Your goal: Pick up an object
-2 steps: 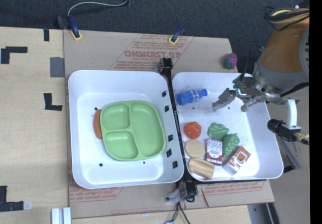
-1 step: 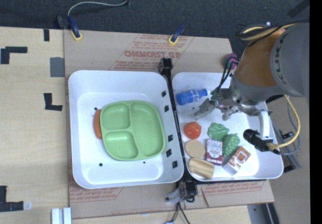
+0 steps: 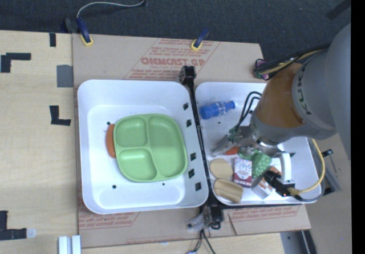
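The right bin (image 3: 311, 198) holds a jumble of small objects. A blue bottle (image 3: 217, 109) lies near its far left corner. At the front are a tan wooden disc (image 3: 219, 167), a tan wooden block (image 3: 228, 190), a red and white carton (image 3: 243, 170) and a green piece (image 3: 262, 162). My gripper (image 3: 231, 140) is low in this bin, just behind the disc and carton and in front of the bottle. A small orange piece (image 3: 231, 150) lies right under it. The wrist hides what lies below it.
The left bin (image 3: 97, 190) holds a green divided plate (image 3: 150, 147) with an orange object (image 3: 109, 140) poking out at its left edge. A black divider (image 3: 194, 133) separates the bins. Cables (image 3: 274, 65) run behind the right bin.
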### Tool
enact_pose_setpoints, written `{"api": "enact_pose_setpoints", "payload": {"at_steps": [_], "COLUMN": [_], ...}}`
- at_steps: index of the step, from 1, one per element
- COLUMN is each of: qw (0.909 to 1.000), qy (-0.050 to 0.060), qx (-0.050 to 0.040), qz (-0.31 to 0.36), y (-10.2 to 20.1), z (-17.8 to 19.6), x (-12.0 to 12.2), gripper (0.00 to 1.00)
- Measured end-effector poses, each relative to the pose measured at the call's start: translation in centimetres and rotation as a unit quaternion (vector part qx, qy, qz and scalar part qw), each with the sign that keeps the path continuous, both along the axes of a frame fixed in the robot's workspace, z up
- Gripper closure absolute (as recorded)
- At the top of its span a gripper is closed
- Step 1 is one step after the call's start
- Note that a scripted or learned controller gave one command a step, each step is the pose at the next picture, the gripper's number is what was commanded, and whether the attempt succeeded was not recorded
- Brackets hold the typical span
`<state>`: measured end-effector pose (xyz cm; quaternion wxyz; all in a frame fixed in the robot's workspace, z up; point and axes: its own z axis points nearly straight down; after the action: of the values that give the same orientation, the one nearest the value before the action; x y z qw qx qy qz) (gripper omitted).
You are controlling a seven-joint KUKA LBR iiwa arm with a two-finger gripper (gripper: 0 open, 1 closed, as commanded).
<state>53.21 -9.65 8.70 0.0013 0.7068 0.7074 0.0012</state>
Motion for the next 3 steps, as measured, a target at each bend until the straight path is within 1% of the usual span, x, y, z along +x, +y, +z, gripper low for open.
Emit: {"api": "enact_pose_setpoints", "payload": {"at_steps": [1,2,3], "qw": [1.0000,1.0000,1.0000], "qy": [0.000,-0.003,-0.002], "qx": [-0.0004,-0.0027,-0.0027], "qz": [0.000,-0.001,-0.001], "y": [0.0,-0.1,-0.1], "z": [0.0,1.1,1.0], "x": [3.0,3.1,3.1], "gripper": [0.00,1.00,0.00]}}
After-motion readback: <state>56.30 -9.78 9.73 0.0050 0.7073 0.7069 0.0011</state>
